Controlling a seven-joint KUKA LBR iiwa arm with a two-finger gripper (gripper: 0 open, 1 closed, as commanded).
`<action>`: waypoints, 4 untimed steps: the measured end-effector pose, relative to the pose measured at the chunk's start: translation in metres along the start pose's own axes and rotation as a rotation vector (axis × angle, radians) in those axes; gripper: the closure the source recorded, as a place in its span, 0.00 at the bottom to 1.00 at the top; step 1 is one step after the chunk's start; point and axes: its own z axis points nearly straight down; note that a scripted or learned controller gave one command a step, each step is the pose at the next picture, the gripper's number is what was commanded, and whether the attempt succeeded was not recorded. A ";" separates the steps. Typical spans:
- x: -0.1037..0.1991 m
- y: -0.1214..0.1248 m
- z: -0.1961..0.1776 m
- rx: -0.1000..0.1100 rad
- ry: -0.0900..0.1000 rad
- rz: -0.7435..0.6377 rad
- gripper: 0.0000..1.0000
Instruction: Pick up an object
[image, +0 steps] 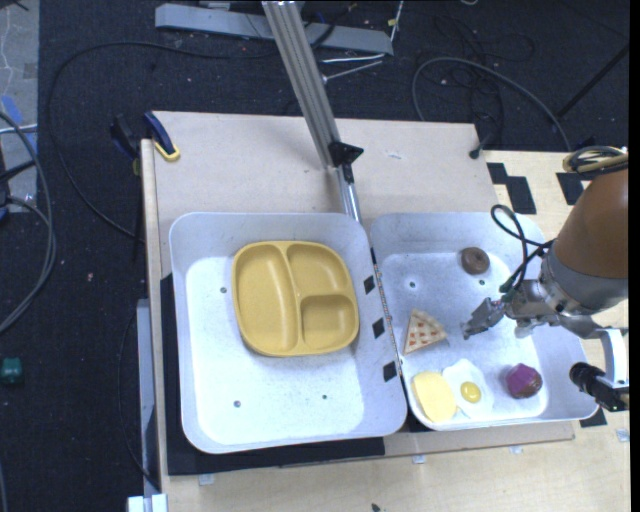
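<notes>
Over the right bin (395, 240), near its middle, your gripper (480, 319) hangs low with nothing seen between its fingers; how wide they stand you cannot tell from this slant, so treat the width as unknown. Any of the bin's things will serve the task, and the nearest is the pizza slice (424, 330), lying flat just beside the fingertips toward the bin's left edge. It looks thin and flat, so a good try likely means coming straight down over it, straddling its narrow width, and closing only once the tips reach the floor. The brown disc (474, 261) sits near the far edge, the purple piece (523, 380) near the right front corner, and the fried egg (469, 386) touches a pale yellow piece (434, 396) along the front edge. The purple piece looks the plumpest and probably the easiest to pinch. Nothing crowds the slice, though the left wall is near, so keep clear of it. The yellow tray (295, 297) fills the middle of the left bin (200, 400), well apart.
</notes>
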 end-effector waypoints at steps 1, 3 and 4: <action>-0.004 0.002 0.044 -0.001 0.000 0.000 0.00; -0.005 0.005 0.058 -0.014 -0.006 0.001 1.00; 0.000 0.005 0.015 -0.009 -0.002 -0.004 1.00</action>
